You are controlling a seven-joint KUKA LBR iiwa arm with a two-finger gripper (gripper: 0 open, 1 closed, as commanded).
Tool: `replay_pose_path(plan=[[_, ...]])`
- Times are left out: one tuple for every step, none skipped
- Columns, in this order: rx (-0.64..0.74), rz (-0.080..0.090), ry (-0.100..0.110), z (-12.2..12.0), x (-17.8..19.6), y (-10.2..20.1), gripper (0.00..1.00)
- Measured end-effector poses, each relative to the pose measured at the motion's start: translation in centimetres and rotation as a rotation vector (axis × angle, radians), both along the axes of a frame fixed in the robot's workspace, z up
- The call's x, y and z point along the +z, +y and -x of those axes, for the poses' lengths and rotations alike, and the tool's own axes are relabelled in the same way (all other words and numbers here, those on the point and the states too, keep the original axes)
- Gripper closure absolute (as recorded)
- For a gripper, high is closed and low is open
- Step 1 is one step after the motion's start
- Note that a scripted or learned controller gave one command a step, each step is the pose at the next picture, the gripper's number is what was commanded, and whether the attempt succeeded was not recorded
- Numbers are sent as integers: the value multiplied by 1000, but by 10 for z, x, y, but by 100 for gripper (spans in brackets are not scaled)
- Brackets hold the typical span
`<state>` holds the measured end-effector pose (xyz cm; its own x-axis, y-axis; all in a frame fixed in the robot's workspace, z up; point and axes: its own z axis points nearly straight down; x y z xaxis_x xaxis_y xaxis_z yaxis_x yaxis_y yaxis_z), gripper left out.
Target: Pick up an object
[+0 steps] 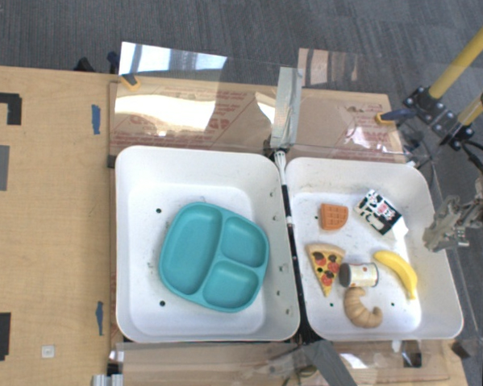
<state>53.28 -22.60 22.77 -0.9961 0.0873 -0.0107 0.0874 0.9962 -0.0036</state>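
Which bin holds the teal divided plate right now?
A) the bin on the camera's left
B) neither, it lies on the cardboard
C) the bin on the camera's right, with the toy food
A: the teal divided plate lies flat in the left bin, while the right bin holds the banana, pizza slice and croissant.

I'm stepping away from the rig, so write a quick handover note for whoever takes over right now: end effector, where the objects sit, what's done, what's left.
End effector: at the right bin's right rim, outside the pile, nothing visibly held.
Right bin contents: waffle, black-and-white carton, pizza slice, small can lying on its side, banana, croissant.
Left bin: teal divided plate.
Done: nothing picked yet; all objects rest in the bins.
Left: bring the end effector over one object, grasp and lift it. The banana and the carton look nearest.
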Motion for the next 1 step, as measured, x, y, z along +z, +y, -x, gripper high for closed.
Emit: replay_pose_path(plan=[[-113, -4, 4, 52, 36, 3, 100]])
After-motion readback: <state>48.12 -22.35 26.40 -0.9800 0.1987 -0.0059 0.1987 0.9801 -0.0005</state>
